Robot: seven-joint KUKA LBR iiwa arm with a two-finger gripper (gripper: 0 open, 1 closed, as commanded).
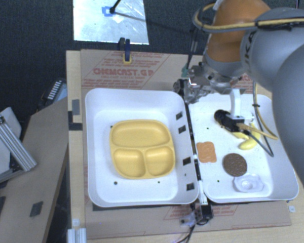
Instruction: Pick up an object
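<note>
Tabletop (pixel 122 71) with two shallow white bins side by side, arm overhead.
Left bin (pixel 98 135) holds a yellow divided tray (pixel 141 148); right bin (pixel 212 106) holds an orange square (pixel 206 152), brown disc (pixel 235 164), white piece (pixel 247 183) and yellow lump (pixel 247 145). Pincer (pixel 191 89) hangs over the bins' shared far edge; apart or together, I cannot tell.

Red "CHEMCAST GP" print on brown board (pixel 162 67).

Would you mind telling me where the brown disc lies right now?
In the camera view, the brown disc lies in the right bin, between the orange slab and the white piece.
</note>
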